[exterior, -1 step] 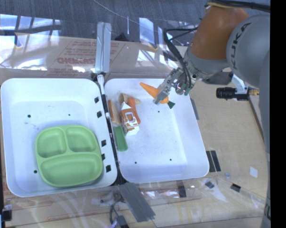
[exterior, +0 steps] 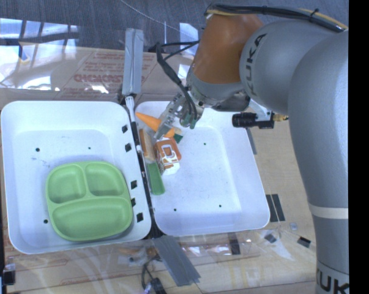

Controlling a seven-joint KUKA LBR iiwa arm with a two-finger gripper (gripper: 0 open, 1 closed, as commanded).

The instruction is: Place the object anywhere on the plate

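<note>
Bright, even overhead light. Glare patches on clear sheet (exterior: 68,66) at far left. Soft shadows inside white bins (exterior: 25,133). Slightly soft focus overall.

two bins sit side by side on the bench (exterior: 282,182). the plate (exterior: 89,199) lies in the left bin (exterior: 25,127), toward its near right corner. in the right bin (exterior: 233,176), a cluster of objects (exterior: 160,155) lies against its left wall, with the gripper (exterior: 175,122) above them.
</note>
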